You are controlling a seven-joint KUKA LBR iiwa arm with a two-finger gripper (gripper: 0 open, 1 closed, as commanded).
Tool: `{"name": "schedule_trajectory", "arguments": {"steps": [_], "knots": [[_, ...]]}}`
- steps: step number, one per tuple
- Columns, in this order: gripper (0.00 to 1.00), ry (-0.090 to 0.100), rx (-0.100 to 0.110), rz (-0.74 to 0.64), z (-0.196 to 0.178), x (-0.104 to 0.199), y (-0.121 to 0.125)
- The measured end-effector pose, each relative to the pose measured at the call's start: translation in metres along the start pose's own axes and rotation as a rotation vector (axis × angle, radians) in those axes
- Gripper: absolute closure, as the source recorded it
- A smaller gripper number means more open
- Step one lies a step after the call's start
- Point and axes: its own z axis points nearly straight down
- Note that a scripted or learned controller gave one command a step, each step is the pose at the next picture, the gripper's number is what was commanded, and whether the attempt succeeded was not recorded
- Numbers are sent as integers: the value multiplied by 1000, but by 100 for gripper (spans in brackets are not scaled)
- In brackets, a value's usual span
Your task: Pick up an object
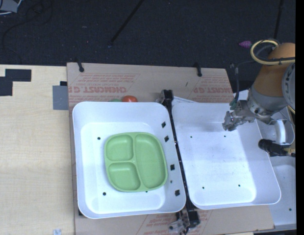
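Reaching in from the right, the arm (272, 82) held its gripper (230, 123) over the upper right part of the right bin (225, 190); whether it was clenched or released could not be told. A green divided plate (136, 161) lay flat in the middle of the left bin (88, 199). A small red object (129, 99) sat just behind that bin's far rim.

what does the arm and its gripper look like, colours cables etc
The arm is grey with a wide orange band above the wrist. A pale yellowish cable loop curls beside that band. The gripper is a small grey metal assembly at the wrist's end; finer markings are too small to tell.
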Motion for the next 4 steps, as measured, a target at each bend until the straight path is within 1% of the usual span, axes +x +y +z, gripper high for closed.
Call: {"name": "schedule_trajectory", "arguments": {"steps": [1, 2, 3, 4], "knots": [[100, -1, -1, -2, -64, -2, 2], [100, 1, 2, -3, -70, -3, 2], [100, 3, 7, -4, -62, 50, -17], [100, 3, 6, -4, -75, 104, -33]]}}
